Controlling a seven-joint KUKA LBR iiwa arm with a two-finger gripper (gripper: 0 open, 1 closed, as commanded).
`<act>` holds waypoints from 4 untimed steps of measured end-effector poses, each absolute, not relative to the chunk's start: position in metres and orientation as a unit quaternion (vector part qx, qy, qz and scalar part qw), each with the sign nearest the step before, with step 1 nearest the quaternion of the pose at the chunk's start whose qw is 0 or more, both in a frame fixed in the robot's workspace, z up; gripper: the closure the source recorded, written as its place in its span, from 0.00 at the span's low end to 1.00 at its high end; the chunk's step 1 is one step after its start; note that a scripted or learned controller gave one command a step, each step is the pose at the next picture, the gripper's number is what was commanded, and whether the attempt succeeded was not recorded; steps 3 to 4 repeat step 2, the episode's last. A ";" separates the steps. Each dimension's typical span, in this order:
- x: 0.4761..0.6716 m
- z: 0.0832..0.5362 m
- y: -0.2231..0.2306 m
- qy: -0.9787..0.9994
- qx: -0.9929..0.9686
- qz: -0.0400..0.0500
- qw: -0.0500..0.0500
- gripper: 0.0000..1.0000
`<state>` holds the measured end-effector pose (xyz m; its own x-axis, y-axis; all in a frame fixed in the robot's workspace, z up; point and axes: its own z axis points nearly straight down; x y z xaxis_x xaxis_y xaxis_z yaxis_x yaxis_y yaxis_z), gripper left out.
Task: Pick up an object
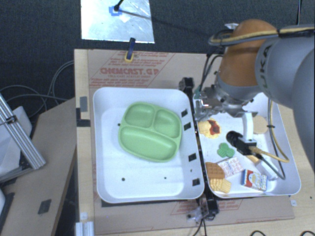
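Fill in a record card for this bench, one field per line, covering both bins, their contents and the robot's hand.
left bin: holds a green divided plate with three compartments
right bin: holds several small items
yellow and red item: near the divider, just below the hand
green item: middle of the right bin
tan waffle pieces: near left corner
white packet: beside the waffle pieces
blue and white carton: near edge
hand: over the right bin's far left part, by the divider
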<state>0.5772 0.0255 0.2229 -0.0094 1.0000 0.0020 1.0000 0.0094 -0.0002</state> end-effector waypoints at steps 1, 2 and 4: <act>0.578 0.225 0.077 -0.711 -0.704 -0.001 0.000 1.00; 0.556 0.232 0.104 -0.710 -0.704 0.000 0.001 1.00; 0.556 0.232 0.104 -0.710 -0.704 0.000 0.001 1.00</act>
